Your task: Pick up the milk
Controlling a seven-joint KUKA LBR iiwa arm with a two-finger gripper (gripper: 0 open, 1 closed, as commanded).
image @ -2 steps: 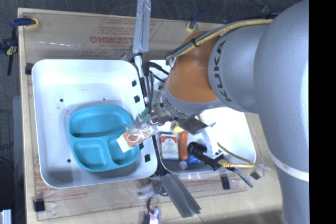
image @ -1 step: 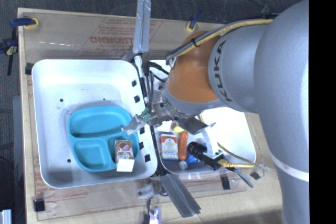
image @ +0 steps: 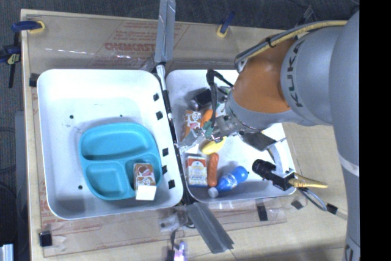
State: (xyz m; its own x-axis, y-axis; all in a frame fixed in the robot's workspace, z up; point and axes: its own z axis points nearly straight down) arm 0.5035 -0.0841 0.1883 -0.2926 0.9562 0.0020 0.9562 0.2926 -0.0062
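The milk carton point(image: 145, 180) stands in the lower right compartment of the blue tray point(image: 113, 150) in the left bin point(image: 61, 101); the gripper point(image: 214, 128) is well apart from it, low in the right bin point(image: 278, 189) among a second carton point(image: 196, 169), a carrot point(image: 212, 169) and a blue bottle point(image: 231, 179); its opening cannot be determined.

The big grey arm point(image: 330, 76) comes in from the right side of the frame and fills the upper right. It bends down and leans toward the middle. An orange band point(image: 259, 85) wraps around it just above the wrist. Below the band, the gripper point(image: 214, 128) points down and to the left, low near the middle of the frame. The wrist hides most of it.
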